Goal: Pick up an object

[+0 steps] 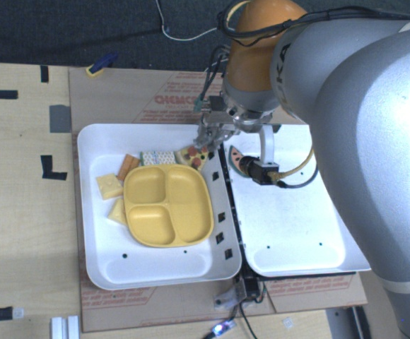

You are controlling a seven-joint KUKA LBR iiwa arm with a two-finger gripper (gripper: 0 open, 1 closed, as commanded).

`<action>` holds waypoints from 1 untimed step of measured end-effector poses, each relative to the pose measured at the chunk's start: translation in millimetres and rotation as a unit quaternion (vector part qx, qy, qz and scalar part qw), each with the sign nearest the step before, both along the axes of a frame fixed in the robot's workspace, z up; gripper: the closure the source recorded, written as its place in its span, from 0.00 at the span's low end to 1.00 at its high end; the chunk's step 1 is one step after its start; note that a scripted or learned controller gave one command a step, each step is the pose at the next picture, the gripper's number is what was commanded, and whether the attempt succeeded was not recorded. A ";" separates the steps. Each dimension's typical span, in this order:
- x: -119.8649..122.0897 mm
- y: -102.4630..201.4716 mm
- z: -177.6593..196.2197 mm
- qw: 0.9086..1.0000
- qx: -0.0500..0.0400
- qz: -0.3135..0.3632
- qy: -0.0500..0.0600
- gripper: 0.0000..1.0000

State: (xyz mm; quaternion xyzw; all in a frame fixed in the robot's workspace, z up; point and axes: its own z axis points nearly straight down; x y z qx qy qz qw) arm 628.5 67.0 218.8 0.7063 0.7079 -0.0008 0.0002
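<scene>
Near edge first: left bin (pixel 155 268) sits on a cardboard sheet (pixel 120 94) on the table (pixel 21 224), with the right bin (pixel 297 239) butted against it, walls touching down the middle of the frame

Yellow divided plate (pixel 168 205) lies flat and takes most of the left bin's floor, so the small stuff is crowded to its left and far sides. Two pale yellow blocks (pixel 109 186) sit at the plate's left rim; the lower one may be tucked under it, can't tell. An orange-brown stick (pixel 127 166) and a green-speckled piece (pixel 157 158) lie along the far rim

Likely pick target is the multicoloured piece (pixel 194 154) in that bin's far right corner, upper centre of frame, between plate rim and wall. Pincer (pixel 211 136) hangs right over it, near vertical, probably because wall and plate leave no room for a slanted approach

Can't tell how far open the pincer is or whether it has hold of anything: its lower end merges with the piece and the wall from this angle. Touching or just above is also unclear. The piece is too small to identify

Arm (pixel 360 119) hides the right bin's right side

Far side: blue-and-yellow thing (pixel 102 63) on the table, upper left, well apart from both bins
</scene>
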 end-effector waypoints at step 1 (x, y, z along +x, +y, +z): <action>-5.5 -0.7 -4.4 1.000 0.000 0.000 0.001 1.00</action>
